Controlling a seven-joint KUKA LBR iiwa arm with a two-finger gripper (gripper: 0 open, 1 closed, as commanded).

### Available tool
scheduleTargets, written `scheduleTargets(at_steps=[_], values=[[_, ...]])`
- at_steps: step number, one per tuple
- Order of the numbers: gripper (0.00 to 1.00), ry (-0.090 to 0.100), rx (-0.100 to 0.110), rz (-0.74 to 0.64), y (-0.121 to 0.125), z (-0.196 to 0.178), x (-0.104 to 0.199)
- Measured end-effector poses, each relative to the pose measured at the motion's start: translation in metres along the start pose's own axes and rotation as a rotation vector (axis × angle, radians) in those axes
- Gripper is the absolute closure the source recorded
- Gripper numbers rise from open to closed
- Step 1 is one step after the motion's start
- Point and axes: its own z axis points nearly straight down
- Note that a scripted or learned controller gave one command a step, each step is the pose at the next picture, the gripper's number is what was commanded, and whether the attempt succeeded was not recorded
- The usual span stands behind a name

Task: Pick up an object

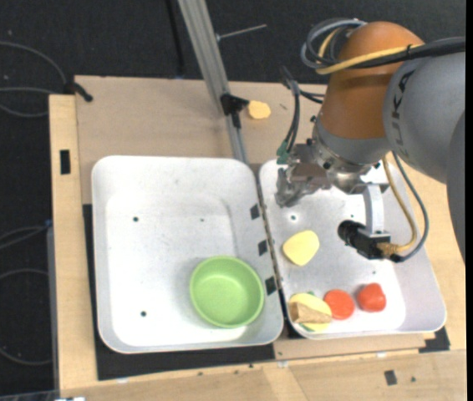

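Green bowl [226, 291] unlabelled; partial "KUKA" lettering on grey arm [424, 107].

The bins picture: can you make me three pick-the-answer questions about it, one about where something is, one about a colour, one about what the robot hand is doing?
1. Where is the green bowl?
A. Left bin
B. Right bin
C. On the bench

2. What colour is the piece nearest the gripper?
A. Blue
B. Yellow
C. Purple

3. Where is the gripper?
A. Above the right bin
B. Inside the bowl
C. Touching the red pieces

Answers: 1 A, the bowl sits at the left bin's near corner. 2 B, the yellow piece lies just below it. 3 A, it hangs over that bin's far left part.
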Motion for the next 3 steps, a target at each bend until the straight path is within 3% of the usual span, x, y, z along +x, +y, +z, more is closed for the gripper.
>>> scheduleTargets(at_steps=[1, 2, 3], values=[[1.0, 0.0, 0.003, 0.0, -0.003, 0.004, 0.057], [1.0, -0.002, 0.006, 0.003, -0.001, 0.014, 0.09], [0.0, -0.002, 0.005, 0.006, -0.001, 0.013, 0.088]])
